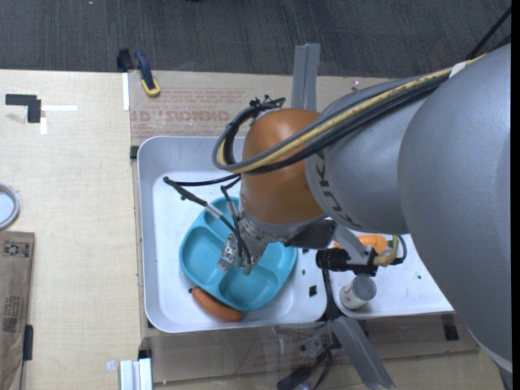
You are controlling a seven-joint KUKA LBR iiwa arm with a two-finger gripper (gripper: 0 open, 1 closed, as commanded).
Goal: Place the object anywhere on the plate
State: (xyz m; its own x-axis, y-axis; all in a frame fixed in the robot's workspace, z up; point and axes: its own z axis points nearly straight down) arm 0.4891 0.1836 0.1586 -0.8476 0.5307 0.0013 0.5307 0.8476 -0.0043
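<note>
Two shallow white bins sit side by side on the bench. The left bin (154, 218) contains a blue sectioned plate (199, 254). The right bin (422, 287) is mostly covered by the grey arm (422, 161), which enters from the right.

The orange band (276, 165) above the wrist lies over the upper part of the left bin. Black and yellow cables loop around it.

The gripper (236, 258) is positioned over the middle of the plate, pointing down onto its surface. Whether its fingers are wide, narrow or closed on anything cannot be determined at this angle.

An orange-red elongated object (215, 305) lies in the left bin, touching the lower edge of the plate, outside its rim. Its long axis runs roughly left to right, sloping slightly downward to the right. One end points toward the lower-left corner of the bin; the other end points toward the bin divider. Part of it is hidden beneath the plate rim.

A small orange item (374, 241) and a small white cup-like item (357, 292) sit in the right bin near the divider.

Cardboard (203, 104) behind the bins carries red print, upside down and only partly legible. A brown paper bag (15, 299) at the left edge bears a small recycling-type mark. A blue-and-yellow clamp (145, 71) sits at the cardboard corner.
</note>
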